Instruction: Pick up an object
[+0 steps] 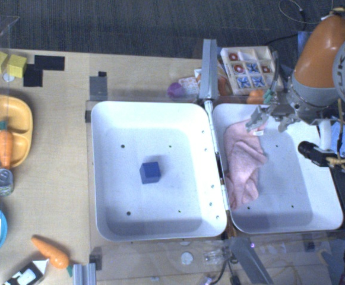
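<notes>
Down at the near edge of the bench there's a toy carrot (pixel 51 252) lying loose, well away from anything that matters. What I care about is the right bin (pixel 315 212), where a pink cloth (pixel 244 162) is crumpled along the left wall, long axis running roughly from the far side toward the near side. My gripper (pixel 271 116) hangs over the far end of that bin, and the cloth's top corner sits just below and to the left of it in the view, near enough that the tips look almost on the fabric. From this slanted view I honestly can't tell whether it's spread or pinched.

Soft, floppy fabric with folds, so I'd guess any pinch on a ridge would lift it, though it'll drape and drag. Other option is the small blue cube (pixel 151 171) in the left bin (pixel 113 212), hard-edged and matte, sitting alone mid-floor, well apart from the arm. Cloth is clearly the nearer target.
</notes>
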